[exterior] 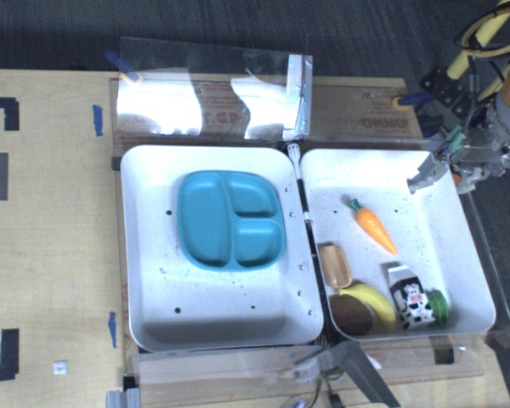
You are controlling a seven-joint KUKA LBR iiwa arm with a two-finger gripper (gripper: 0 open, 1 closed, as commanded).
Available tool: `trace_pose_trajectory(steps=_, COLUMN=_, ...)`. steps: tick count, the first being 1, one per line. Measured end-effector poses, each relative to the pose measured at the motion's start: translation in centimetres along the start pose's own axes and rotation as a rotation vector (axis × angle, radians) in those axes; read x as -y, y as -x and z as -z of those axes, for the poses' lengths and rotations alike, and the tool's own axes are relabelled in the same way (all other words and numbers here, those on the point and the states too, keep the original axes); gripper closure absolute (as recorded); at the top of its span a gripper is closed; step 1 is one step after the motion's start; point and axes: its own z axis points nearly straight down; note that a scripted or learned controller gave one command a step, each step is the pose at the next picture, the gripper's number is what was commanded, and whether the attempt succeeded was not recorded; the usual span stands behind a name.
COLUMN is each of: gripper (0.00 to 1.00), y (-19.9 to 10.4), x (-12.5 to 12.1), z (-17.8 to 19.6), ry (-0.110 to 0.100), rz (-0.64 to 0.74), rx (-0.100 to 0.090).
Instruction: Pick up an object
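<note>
The toy carrot (374, 224) looks light, stiff and smooth, best gripped across its thick middle; whether the gripper (432, 170) is open, I cannot tell.

No legible text or labels

Two bins side by side on my bench, arm at the right.

I see a divided tray (232, 219) in the left bin (144, 228). In the right bin (459, 228), a carrot (374, 223) lies mid-bin; nearer me sit a small scoop (335, 266), a banana (372, 301), a round item (353, 314) and a carton (412, 297). The gripper (438, 167) hangs over the far right corner.
</note>
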Motion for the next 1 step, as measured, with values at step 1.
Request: trace_pose_trajectory(steps=1, gripper=0.00, y=-2.85, x=0.33, z=-15.72, ry=-0.009, rz=0.074, rx=-0.002)
